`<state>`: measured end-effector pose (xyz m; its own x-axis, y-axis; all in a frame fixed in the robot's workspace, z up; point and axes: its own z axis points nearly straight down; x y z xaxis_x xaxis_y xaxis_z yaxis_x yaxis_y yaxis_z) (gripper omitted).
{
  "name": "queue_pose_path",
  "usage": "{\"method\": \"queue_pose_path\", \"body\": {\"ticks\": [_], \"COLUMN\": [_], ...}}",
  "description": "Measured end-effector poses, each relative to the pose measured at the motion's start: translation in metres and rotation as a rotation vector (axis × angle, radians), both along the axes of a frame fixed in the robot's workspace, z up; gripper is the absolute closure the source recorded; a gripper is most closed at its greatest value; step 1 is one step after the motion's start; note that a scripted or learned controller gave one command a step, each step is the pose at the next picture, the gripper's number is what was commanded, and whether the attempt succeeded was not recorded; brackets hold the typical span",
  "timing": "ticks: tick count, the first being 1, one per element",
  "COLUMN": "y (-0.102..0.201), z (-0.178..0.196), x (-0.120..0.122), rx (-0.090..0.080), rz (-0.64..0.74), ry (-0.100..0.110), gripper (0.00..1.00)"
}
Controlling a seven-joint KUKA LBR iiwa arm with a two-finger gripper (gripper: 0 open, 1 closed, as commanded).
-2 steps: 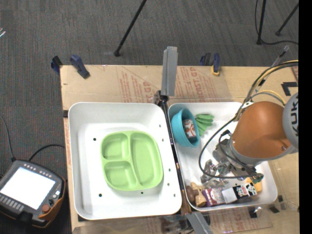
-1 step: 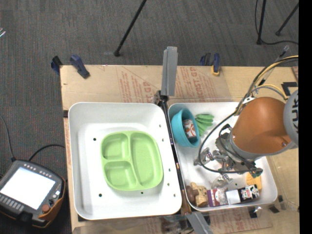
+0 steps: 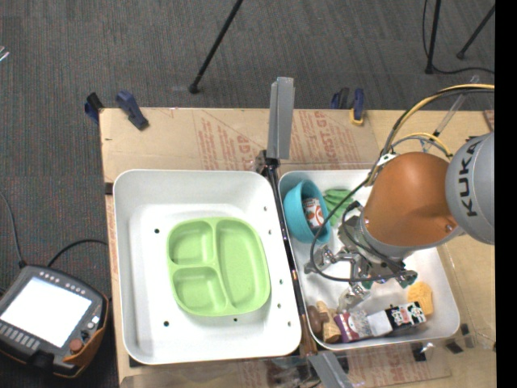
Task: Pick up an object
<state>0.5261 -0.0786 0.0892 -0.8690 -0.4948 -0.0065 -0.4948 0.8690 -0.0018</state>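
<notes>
A green divided plate (image 3: 218, 265) with three compartments lies flat in the middle of the left bin (image 3: 133, 217). It is well apart from the arm and plays no part in the coming move as far as I can judge.

Past the divider between the bins, the right bin (image 3: 450, 297) holds the clutter. At its upper left corner a blue bowl (image 3: 297, 208) rests tilted on its side, its mouth facing right, with a small white-and-orange item (image 3: 314, 210) inside it. Just right of the bowl something green (image 3: 339, 199) lies partly under the arm. Along the near wall, from left to right, sit some small brown pieces (image 3: 325, 322), a flat packet (image 3: 367, 324) with a dark printed end, and a yellow block (image 3: 420, 299).

The gripper (image 3: 361, 277) hangs below the orange wrist band, over the middle of the right bin. The wrist and metal fittings hide the fingertips, so I cannot tell how they stand, and nothing is seen between them.

The relation that matters: the nearest candidate, the packet, lies just toward the near wall from the gripper, close under it, with its long axis running left to right along that wall. I judge that a grasp would work best across its short width. The bowl is nearly as near, up and to the left.
</notes>
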Motion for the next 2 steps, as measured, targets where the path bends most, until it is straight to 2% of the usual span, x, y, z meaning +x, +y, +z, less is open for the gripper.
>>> {"method": "queue_pose_path", "body": {"ticks": [1,2], "y": [-0.024,-0.028], "z": [-0.002,-0.002], "x": [0.031,0.083], "rx": [0.001,0.0], "rz": [-0.266,-0.214], "ry": [0.006,0.008], "gripper": [0.0,0.0]}}
